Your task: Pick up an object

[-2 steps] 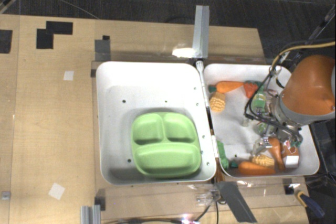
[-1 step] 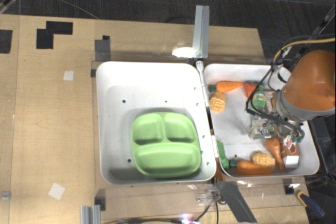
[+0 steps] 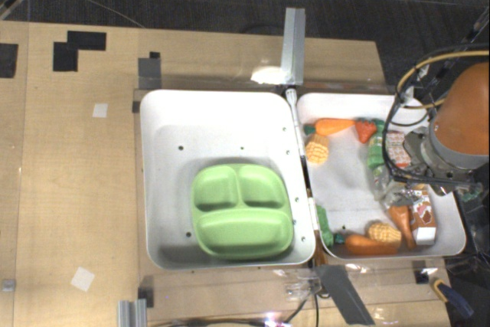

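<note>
Orange toy carrot (image 3: 403,223) sits just below my claw (image 3: 398,191); grip state unclear, nothing lifted yet.

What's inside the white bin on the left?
The left bin holds one green divided tray, lying flat toward the near side. Whatever might be under the tray is covered from view.
</note>
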Available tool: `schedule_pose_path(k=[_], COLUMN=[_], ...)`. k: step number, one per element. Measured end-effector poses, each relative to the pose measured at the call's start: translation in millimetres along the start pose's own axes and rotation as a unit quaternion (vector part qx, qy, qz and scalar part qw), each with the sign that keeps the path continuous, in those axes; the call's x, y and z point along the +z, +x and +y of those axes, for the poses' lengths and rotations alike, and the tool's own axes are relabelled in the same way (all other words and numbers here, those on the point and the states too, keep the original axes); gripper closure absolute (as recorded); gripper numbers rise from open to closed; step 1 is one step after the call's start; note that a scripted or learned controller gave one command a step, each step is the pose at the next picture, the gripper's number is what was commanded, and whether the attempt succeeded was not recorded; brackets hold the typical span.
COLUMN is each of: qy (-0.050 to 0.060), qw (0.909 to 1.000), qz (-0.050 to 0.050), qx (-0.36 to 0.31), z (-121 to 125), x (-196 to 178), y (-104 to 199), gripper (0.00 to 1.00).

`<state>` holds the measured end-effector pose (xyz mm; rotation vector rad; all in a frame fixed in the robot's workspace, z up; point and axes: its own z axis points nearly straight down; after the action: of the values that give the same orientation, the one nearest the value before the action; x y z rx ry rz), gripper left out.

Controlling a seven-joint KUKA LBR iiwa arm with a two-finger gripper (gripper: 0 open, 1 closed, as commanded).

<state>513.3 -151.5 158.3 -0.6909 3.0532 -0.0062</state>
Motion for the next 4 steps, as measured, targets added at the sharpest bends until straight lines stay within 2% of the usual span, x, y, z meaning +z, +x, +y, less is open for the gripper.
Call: schedule_pose_path(k=[1, 2, 3, 4], qy=[-0.001, 0.0, 0.003, 0.005], qw=[1.0, 0.9995, 0.9996, 0.9983], qz=[0.0, 0.0, -0.005, -0.005], qx=[0.0, 0.031, 0.028, -0.057], z=[0.5, -12.6, 34.4, 53.5], x=[0.6, 61.2, 66.2, 65.8], y=[0.0, 0.7, -5.2, -19.3], gripper=[0.0, 0.0, 0.0, 0.0])
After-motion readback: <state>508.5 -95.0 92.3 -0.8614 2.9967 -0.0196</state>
